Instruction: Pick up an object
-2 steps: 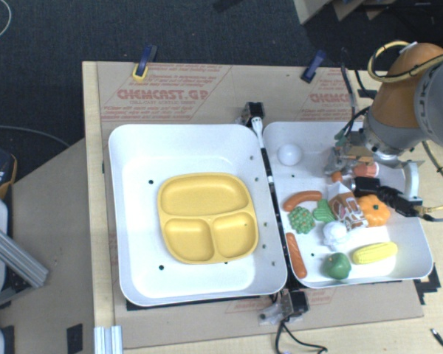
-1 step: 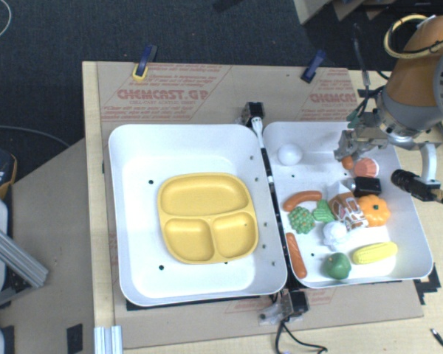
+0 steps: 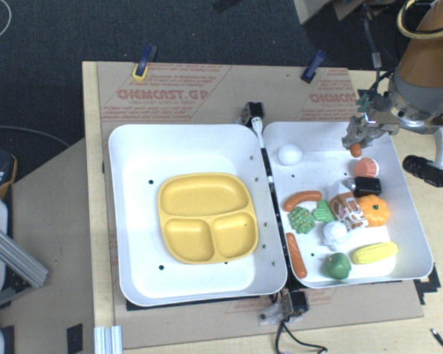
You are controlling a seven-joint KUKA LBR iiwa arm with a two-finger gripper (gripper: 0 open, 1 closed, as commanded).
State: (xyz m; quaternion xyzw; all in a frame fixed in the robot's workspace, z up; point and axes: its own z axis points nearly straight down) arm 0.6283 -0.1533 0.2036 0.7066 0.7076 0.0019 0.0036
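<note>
My gripper (image 3: 356,143) hangs over the far right part of the right bin (image 3: 406,198). A small orange-red piece (image 3: 355,151) sits between its fingertips, above the bin floor. Just below it in the bin lie a pink-red round item (image 3: 366,167) and a small black block (image 3: 368,186). Further toward the front are an orange pumpkin-like toy (image 3: 376,211), a sausage (image 3: 302,199), green broccoli (image 3: 303,219), a white ball (image 3: 289,154), a yellow corn cob (image 3: 374,253), a green round fruit (image 3: 337,266) and a second sausage (image 3: 296,255).
The left bin (image 3: 133,198) holds a yellow divided plate (image 3: 207,217). A black clip (image 3: 254,112) sits at the far end of the rim between the two bins. The toys crowd the right bin's middle and front.
</note>
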